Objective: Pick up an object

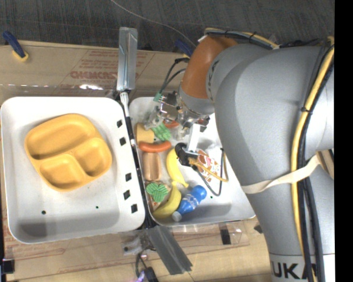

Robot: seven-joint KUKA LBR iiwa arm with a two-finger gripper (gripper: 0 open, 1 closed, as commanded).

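Note:
The right bin (pixel 238 207) holds a heap of toy food. A red sausage (pixel 155 147) lies by a tan bun (pixel 144 133) and a green piece (pixel 162 133). Below them are a brown cylinder (pixel 151 167), a yellow banana (pixel 175 170), a second banana (pixel 169 203), a green leafy toy (pixel 157 191) and a blue bottle (pixel 192 199). A white packet with red print (pixel 209 164) lies at the right. My gripper (pixel 166 114) hangs low over the bin's far end, just above the bun and green piece. Nothing is seen held in it.
The left bin (pixel 23 216) holds a yellow divided tray (pixel 67 150). A metal divider rail (pixel 127 57) runs between the bins. My large grey arm (pixel 270 128) covers the right bin's right side. Cardboard (pixel 59 63) lies behind the bins.

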